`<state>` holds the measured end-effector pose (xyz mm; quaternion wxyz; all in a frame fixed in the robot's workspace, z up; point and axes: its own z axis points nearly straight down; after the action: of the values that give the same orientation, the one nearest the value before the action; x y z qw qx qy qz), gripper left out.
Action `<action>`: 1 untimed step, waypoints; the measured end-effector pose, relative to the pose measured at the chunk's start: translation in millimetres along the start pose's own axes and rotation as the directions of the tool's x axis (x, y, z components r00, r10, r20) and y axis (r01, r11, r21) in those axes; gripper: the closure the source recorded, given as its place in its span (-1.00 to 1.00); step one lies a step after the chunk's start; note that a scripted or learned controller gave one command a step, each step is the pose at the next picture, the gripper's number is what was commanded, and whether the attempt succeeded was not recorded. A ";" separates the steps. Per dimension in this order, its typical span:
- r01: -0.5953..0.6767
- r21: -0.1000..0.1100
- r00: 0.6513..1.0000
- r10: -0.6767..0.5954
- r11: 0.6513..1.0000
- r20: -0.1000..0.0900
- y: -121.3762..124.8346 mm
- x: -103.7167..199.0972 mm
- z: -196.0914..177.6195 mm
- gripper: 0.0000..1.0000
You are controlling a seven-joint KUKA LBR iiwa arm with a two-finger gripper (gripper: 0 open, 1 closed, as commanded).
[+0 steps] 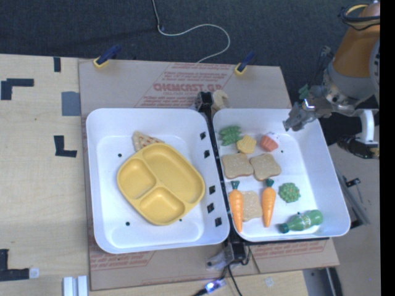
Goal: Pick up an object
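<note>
While the arm leans in from the right, its gripper [296, 119] hangs over the upper right rim of the right bin [330, 165], apart from all contents; whether the jaws stand wide or narrow I cannot tell at this angle and size.

Camera view, right bin: toy food scattered. Green leafy piece [230, 134], yellow piece [246, 144], and pink-red piece [268, 142] along the top; two bread slices [250, 165] mid-bin; two carrots [236, 207] flanking a third slice [250, 205]; broccoli [289, 193]; green bottle [302, 221] lying at the lower rim.

Left bin [102, 165]: yellow compartment tray [160, 184] over a waffle-like wedge [143, 141].

Nearest candidate: pink-red piece. Likely light, stiff plastic, somewhat slick; pinch across its narrow width. Carrots would suit mid-body. Flat bread slices look hard to get under.
</note>
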<state>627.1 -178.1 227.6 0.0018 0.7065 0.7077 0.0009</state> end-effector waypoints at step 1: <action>0.004 0.006 1.000 -0.003 1.000 -0.002 -3.0 53.1 11.7 1.00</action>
<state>624.1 -125.1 215.8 -0.0012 0.7053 0.7089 -0.0006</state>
